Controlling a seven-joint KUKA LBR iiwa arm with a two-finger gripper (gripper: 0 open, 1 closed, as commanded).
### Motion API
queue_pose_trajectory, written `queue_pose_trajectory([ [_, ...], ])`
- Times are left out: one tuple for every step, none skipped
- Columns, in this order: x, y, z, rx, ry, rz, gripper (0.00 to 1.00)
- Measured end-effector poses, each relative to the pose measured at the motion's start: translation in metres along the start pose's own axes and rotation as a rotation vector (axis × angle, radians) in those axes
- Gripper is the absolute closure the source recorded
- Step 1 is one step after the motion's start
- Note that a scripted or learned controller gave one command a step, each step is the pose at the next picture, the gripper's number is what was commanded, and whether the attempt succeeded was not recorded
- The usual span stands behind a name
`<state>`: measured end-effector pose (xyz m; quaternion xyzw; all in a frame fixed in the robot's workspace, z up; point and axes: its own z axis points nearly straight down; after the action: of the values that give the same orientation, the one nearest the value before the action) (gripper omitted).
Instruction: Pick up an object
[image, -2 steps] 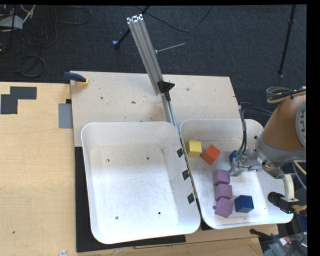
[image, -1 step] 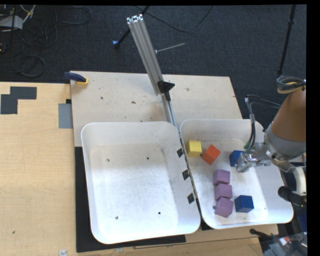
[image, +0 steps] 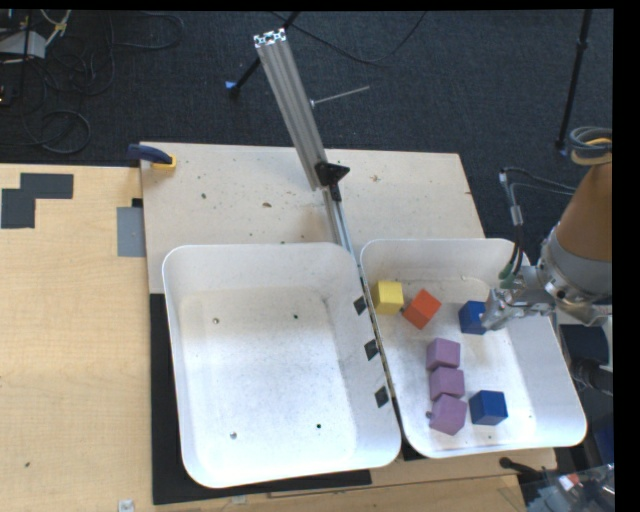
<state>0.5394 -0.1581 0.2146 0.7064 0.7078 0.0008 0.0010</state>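
Observation:
The right bin (image: 560, 425) holds several small cubes. A yellow cube (image: 389, 295) and an orange cube (image: 422, 308) lie near its far left. A blue cube (image: 470, 318) sits just right of them. My gripper (image: 497, 310) is low over the bin, right against that blue cube's right side; the cube seems to rest on the bin floor. Three purple cubes (image: 446, 383) form a column down the middle, and a second blue cube (image: 488, 406) lies near the front.
The left bin (image: 180, 300) stands beside the right one, with a divider rim (image: 372, 340) between them. A slanted metal bar (image: 295, 110) rises behind the bins. The arm's grey and orange wrist (image: 590, 240) hangs over the right bin's right edge.

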Motion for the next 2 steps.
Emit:
queue_pose_trajectory([
  [0.000, 0.002, -0.042, 0.000, 0.000, 0.000, 1.00],
  [0.046, 0.007, -0.035, 0.006, 0.002, -0.002, 1.00],
])
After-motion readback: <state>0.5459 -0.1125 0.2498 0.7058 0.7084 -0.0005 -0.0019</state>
